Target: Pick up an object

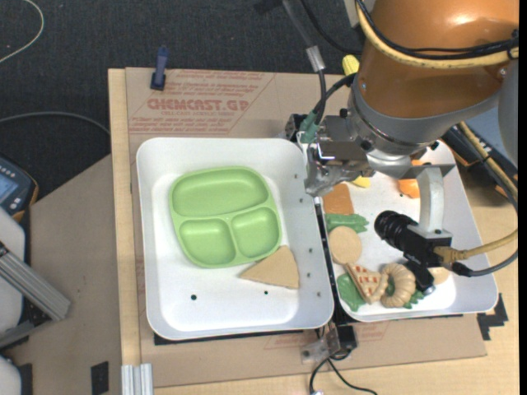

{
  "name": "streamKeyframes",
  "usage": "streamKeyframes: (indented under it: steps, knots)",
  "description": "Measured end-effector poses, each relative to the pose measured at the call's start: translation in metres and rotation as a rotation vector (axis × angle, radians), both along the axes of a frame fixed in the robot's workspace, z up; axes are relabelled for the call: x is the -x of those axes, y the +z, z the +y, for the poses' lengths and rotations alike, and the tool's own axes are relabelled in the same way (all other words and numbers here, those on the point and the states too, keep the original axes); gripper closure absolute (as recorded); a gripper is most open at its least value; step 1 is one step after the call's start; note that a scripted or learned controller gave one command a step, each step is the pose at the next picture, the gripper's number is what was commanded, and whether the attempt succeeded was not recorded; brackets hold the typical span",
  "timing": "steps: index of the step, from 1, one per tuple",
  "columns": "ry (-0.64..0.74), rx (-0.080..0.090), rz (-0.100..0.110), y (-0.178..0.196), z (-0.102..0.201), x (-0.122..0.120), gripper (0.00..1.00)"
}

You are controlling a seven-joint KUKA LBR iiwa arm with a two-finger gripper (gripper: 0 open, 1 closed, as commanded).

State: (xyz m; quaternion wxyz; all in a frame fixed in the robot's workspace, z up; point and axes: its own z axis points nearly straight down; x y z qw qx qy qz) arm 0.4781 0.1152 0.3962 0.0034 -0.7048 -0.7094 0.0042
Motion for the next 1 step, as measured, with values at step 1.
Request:
streamKeyframes:
  steps: [1]
  knots:
    - [-0.005,-0.002,-0.014,0.0166,-0.0034,-0.0018,1.00]
